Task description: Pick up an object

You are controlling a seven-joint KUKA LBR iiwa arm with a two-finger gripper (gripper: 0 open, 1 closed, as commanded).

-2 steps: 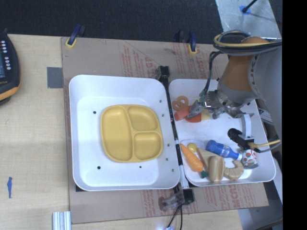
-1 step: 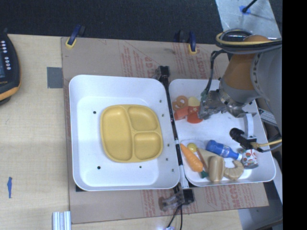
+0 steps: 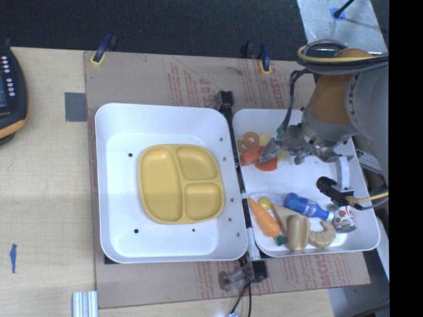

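The right bin (image 3: 350,243) holds several toy foods. At its far left lie a pretzel (image 3: 250,139), a small yellow piece (image 3: 266,139) and a red-orange piece (image 3: 254,158). My gripper (image 3: 272,153) hangs low over the right edge of the red-orange piece, reaching in from the right. Nothing shows as lifted. Along the near side lie an orange carrot (image 3: 266,220), a small yellow ball (image 3: 264,203), a blue bottle (image 3: 305,207), a tan bread roll (image 3: 297,232), a croissant (image 3: 324,235) and a small can (image 3: 344,218).
The left bin (image 3: 112,177) holds a yellow divided plate (image 3: 180,181). The wall between the two bins (image 3: 236,177) runs just left of the gripper. Clamps (image 3: 265,58) sit at the board's far edge. A black-orange device (image 3: 10,91) lies far left.
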